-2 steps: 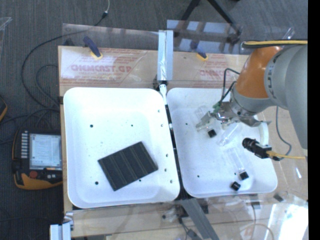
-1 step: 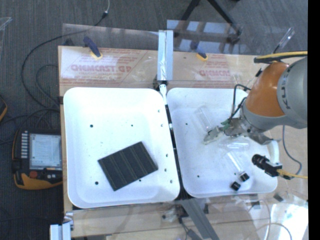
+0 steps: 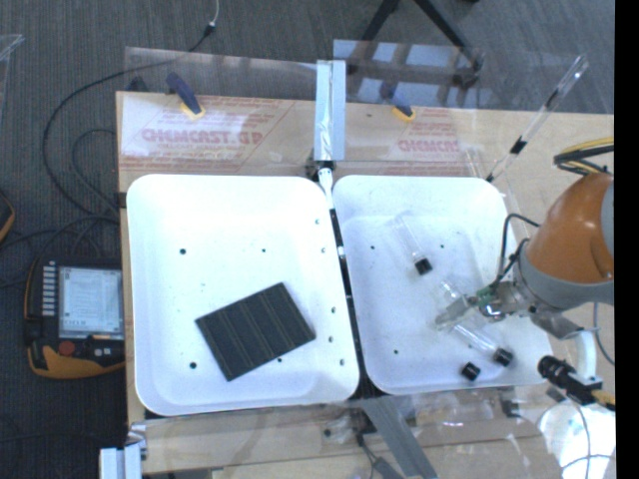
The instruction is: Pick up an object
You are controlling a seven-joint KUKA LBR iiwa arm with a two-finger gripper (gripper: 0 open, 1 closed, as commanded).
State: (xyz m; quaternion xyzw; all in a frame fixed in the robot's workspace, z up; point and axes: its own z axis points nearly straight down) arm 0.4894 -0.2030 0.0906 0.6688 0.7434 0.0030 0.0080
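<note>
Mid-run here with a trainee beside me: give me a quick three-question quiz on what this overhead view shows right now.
1. True or false: the dark ribbed slab lies in the left bin.
2. Which bin does the gripper hover over? A) left B) right
3. Fill in: the arm's band above the wrist is coloured ____.

Key: 1 true; 2 B; 3 orange.
</note>
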